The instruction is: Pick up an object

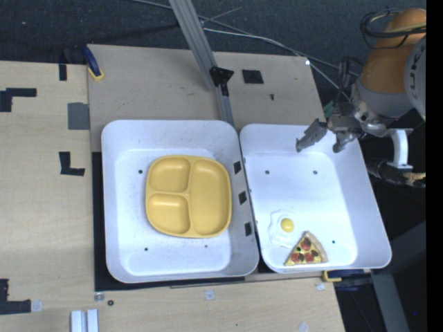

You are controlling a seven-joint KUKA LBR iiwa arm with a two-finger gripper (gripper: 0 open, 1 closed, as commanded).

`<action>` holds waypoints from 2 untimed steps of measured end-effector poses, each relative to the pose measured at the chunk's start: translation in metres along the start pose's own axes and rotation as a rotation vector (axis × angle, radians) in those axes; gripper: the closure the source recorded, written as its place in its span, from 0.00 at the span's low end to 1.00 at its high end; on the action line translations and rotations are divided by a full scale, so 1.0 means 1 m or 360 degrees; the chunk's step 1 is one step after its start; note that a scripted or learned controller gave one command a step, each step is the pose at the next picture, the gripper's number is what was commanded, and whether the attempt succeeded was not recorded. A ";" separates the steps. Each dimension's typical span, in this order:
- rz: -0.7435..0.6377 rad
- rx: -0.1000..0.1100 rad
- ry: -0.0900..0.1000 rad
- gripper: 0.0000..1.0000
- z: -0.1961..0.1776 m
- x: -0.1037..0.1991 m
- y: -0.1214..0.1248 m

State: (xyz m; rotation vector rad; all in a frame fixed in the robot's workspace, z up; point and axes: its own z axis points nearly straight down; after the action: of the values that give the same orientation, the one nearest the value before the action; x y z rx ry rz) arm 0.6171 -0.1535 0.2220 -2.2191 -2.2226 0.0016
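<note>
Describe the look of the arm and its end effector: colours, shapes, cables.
The arm is a rounded grey body with an orange band on top, looped by thin dark cables. Its end effector is dark grey metal with two slim fingers. A white curved part sits beside the wrist.
</note>
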 end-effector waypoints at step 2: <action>-0.0001 0.0009 0.0001 0.00 0.114 0.016 0.009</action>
State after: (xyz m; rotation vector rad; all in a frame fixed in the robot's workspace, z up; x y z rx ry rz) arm 0.6258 -0.1370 0.1076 -2.2155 -2.2198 0.0075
